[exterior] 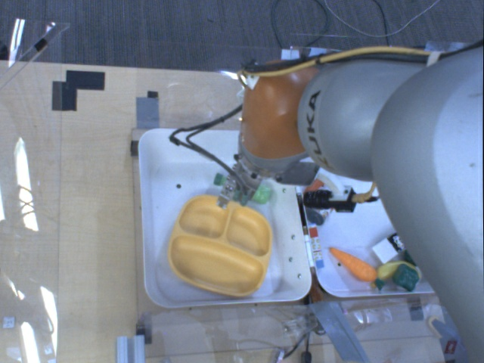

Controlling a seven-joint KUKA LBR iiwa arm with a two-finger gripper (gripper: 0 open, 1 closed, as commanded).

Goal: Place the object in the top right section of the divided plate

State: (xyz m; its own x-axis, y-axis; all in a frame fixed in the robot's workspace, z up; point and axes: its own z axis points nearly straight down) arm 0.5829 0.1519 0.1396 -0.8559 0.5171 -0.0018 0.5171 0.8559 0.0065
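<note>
Small green object (pixel 262 194) sits just beside the fingers (pixel 229 193), at the plate (pixel 219 267) rim. Looks light, smooth, maybe slippery; pinch across its middle. Finger spread: cannot tell.

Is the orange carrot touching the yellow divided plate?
Apart. The camera view shows the orange carrot lying in the right white bin, while the yellow divided plate sits in the left white bin, with the bin walls between them.
</note>
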